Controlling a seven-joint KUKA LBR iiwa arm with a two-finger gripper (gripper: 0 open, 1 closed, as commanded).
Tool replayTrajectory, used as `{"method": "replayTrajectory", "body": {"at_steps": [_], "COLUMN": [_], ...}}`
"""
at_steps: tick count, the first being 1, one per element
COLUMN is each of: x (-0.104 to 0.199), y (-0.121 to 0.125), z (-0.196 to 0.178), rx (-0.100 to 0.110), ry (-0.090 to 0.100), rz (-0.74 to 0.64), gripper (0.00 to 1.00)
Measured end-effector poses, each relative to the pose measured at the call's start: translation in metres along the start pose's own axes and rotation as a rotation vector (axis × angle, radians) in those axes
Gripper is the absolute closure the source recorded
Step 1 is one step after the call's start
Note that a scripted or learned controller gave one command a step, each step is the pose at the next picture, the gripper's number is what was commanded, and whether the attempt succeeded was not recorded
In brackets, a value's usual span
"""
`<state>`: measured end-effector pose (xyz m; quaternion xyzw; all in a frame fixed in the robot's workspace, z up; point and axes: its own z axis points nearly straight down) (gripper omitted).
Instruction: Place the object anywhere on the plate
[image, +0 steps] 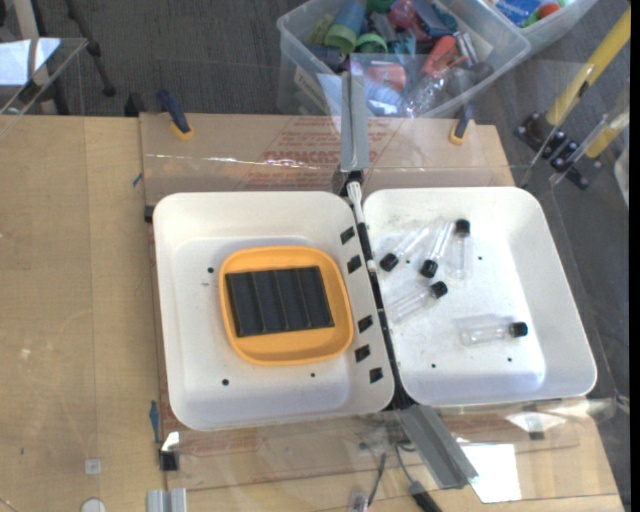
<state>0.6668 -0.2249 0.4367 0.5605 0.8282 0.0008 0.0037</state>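
Observation:
An orange plate (287, 345) with a black ridged insert (278, 301) lies in the middle of the left white bin (185, 380). Several clear vials with black caps lie on their sides in the right white bin (560, 370). One vial (488, 329) lies apart near that bin's front right, its cap pointing right. The others form a loose cluster (425, 262) in the bin's back left part, close to the divider.
A row of black tabs (358, 295) runs along the seam between the bins. A clear tub of colourful items (400, 45) stands behind the bins. Orange clamps (180, 125) hold the backing board. Bare wooden bench lies to the left.

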Motion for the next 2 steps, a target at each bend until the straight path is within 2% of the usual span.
{"method": "replayTrajectory", "body": {"at_steps": [2], "x": [0.0], "y": [0.0], "z": [-0.0001], "rx": [0.0], "ry": [0.0], "rz": [0.059], "gripper": [1.0]}}
